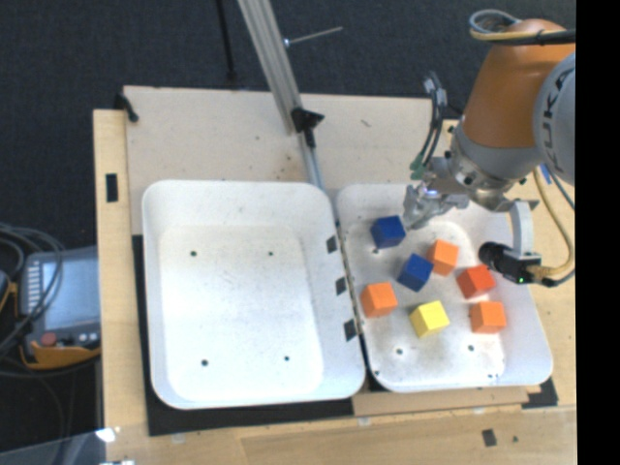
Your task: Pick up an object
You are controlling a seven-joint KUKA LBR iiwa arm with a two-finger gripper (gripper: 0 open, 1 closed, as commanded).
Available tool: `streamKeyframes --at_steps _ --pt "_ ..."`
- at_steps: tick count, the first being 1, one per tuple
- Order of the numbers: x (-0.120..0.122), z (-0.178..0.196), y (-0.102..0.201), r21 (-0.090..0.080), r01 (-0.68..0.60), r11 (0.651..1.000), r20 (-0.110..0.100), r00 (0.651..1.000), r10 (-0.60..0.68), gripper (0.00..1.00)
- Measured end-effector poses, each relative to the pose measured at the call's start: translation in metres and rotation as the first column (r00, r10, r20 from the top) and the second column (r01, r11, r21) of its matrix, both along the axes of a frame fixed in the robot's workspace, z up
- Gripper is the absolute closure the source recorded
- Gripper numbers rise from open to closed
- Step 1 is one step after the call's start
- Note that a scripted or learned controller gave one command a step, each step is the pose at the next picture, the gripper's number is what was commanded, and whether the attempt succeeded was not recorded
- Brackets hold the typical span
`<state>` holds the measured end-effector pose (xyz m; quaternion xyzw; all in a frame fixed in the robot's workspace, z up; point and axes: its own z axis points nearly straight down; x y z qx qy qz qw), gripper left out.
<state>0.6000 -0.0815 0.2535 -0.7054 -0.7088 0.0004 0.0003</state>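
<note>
Arm poised over the right bin of small cubes.

Nearest the camera's foot, a yellow cube [429, 318] and orange cubes [380, 298] [487, 316] lie on the speckled white floor of the right bin [528, 364]; beyond sit a red-orange cube [475, 281], two blue cubes [415, 271] [387, 232] and another orange one [445, 256]. The left bin [155, 201] is smooth, rounded plastic. The grey arm [511, 95], orange-banded, reaches in from the right, wrist angled down; its gripper [418, 211] hangs just beside the farther blue cube, gripping nothing, though how wide its claw stands cannot be told.
</note>
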Motion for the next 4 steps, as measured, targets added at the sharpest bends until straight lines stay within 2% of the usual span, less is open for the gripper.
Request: streamKeyframes --at_steps 1,2,3,4 --pt "-0.019 0.004 0.047 0.002 -0.002 1.0 0.002 1.0 0.002 1.0" --pt "-0.052 -0.001 0.099 0.002 -0.002 1.0 0.0 1.0 0.002 1.0" --pt "-0.076 -0.01 0.132 0.0 0.0 1.0 0.0 1.0 0.0 1.0" --pt "-0.075 -0.01 0.13 0.001 0.005 1.0 0.002 1.0 -0.005 0.0"
